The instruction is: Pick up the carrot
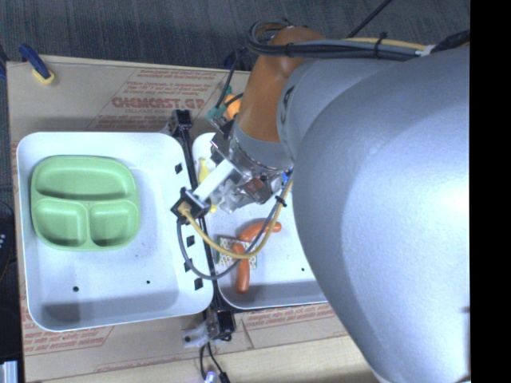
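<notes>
An orange, tapered carrot (pixel 243 276) lies near the front left corner of the right bin (pixel 271 298). A second elongated orange piece (pixel 259 231) lies just behind it, and I cannot tell which toy food that is. My gripper (pixel 227 191) hangs over the left part of the right bin, behind and above both orange pieces and apart from the carrot. The grey arm and its orange band (pixel 267 94) hide most of the right bin.
A green divided plate (pixel 84 202) sits in the left bin (pixel 104 294). A small patterned yellow item (pixel 231 247) lies between the orange pieces. A yellow object (pixel 204 169) rests by the right bin's left wall. Black and yellow cables (pixel 196 246) loop over the divider between the bins.
</notes>
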